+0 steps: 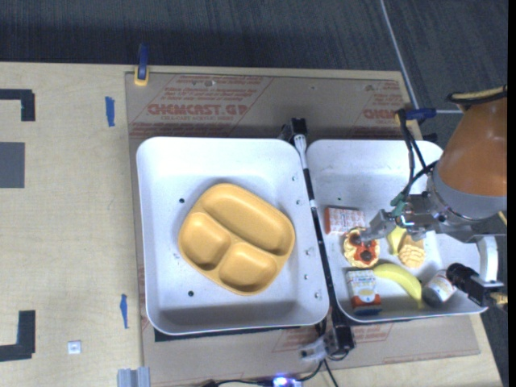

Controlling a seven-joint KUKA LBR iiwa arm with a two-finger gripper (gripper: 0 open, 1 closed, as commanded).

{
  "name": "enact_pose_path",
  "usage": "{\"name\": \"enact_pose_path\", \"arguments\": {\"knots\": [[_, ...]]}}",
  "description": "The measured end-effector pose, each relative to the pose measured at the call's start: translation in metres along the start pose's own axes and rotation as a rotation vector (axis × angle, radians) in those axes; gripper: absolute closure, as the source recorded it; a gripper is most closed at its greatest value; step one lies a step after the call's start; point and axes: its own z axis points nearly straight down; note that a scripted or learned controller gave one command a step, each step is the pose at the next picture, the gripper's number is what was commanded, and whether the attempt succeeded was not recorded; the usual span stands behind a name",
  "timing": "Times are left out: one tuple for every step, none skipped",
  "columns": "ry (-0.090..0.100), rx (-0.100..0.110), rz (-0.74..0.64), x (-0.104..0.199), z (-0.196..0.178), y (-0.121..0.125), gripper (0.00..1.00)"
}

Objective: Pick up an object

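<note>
Camera view: looks down at a slant on two white bins side by side on the counter.
Left bin (157, 216): holds a yellow three-compartment tray (235, 237), well apart from the arm.
Right bin (355, 164): small items crowded in its near half.
Items: a red-and-white packet (342, 218) on the left, a round pastry with dark red centre (360, 248), a pale waffle-like piece (411, 253), a small carton (364, 289) at the near wall, a banana (401, 280).
Hand (389, 221): low over the right bin, reaching in from the right; open or closed, cannot tell; nothing seen between its tips.
Key relation: pastry lies just near and left of the hand; banana farther toward the near wall, long axis running left-far to right-near.
Likely next: short drop toward the pastry.
</note>
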Motion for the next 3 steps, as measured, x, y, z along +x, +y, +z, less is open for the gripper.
{"name": "enact_pose_path", "arguments": {"knots": [[-0.001, -0.004, 0.001, -0.015, 0.105, -0.013, 0.0], [-0.003, -0.009, 0.002, -0.016, 0.094, -0.012, 1.0], [0.0, -0.003, -0.001, 0.093, 0.006, 0.013, 1.0]]}}
